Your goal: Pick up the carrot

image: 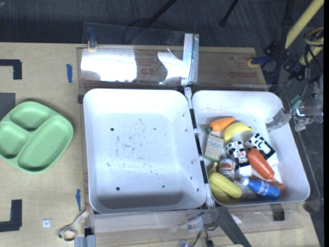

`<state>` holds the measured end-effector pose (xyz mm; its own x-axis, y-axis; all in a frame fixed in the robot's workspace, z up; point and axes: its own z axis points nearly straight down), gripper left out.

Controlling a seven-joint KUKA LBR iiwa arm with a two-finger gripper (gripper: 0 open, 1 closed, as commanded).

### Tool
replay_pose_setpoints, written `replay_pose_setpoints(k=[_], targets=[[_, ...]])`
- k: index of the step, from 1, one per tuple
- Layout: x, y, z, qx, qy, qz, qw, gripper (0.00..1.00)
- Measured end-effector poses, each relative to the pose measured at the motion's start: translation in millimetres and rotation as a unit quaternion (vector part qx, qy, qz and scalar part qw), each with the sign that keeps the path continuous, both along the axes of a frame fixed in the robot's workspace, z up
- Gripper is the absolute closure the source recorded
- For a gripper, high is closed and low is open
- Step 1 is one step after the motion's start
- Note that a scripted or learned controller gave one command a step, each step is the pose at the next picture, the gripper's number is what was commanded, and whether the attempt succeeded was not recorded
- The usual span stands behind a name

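Claw (282, 116) hovers right of carrot (222, 123), which lies left-right.

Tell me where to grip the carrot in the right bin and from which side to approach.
Grip the carrot across its thick orange middle, coming straight down from above. It lies flat at the top of the pile, long axis running left-right, with bare bin floor behind it. The yellow lemon-like piece crowds its near right side, so close the fingers front to back.

Carrot (222, 123) half-hidden (behind banana (237, 131))
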<state>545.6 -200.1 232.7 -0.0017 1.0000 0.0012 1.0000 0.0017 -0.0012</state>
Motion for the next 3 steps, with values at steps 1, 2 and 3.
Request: replay_pose_setpoints(k=[1, 2, 3], targets=[[-32.6, 63.3, -72.3, 0.0001, 0.0, 0.062, 0.9981, 0.0], [41.1, 83.1, -47.5, -0.0004, -0.001, 0.126, 0.992, 0.0], [70.1, 84.7, -84.4, -0.0007, -0.002, 0.157, 0.9877, 0.0]])
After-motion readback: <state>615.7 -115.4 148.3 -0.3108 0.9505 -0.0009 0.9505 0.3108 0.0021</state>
